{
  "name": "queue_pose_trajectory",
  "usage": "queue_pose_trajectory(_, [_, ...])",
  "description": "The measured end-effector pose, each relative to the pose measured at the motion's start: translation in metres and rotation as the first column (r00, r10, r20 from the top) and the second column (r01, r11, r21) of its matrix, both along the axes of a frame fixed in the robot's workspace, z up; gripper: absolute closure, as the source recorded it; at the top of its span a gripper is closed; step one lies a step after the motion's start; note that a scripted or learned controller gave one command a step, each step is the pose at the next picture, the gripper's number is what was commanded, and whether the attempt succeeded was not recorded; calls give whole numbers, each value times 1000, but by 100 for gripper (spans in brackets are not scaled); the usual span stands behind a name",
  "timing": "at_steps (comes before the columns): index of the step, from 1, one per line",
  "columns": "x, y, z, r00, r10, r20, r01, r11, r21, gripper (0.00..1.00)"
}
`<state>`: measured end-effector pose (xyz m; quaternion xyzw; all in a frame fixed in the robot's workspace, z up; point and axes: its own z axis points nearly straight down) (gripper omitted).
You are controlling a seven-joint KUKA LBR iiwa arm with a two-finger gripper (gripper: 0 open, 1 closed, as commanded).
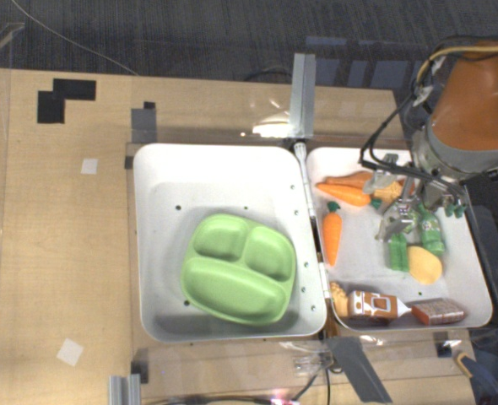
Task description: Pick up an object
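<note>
Two white bins sit side by side on the bench, and their contents are split by kind. The left bin (156,226) bears only a green divided plate (239,268), lying flat near its middle, which looks like a place to drop things. The right bin (477,302) carries the loose objects to pick from: two carrots, one (347,191) lying crosswise near the far wall and one (332,235) running lengthwise just beside the divider; a brown bottle (374,307) and a dark red block (437,311) along the near wall; and a green item (398,251) touching a yellow lemon-like fruit (425,265). The gripper (408,218) hangs over that cluster, just above the green item, likely because the crowded middle offers the most targets. How wide it stands cannot be told, and nothing is seen held in it.
</note>
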<state>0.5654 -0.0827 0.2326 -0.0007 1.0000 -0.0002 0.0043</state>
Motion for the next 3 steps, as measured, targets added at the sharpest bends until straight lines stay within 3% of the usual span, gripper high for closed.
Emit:
queue_pose_trajectory(1, [-8, -30, -134, 933, 359, 3, -359, 933, -4, 0])
queue_pose_trajectory(2, [56, -43, -144, 791, 612, 3, -612, 791, -8, 0])
queue_pose_trajectory(3, [77, -7, -142, 518, 856, -2, -855, 518, -13, 0])
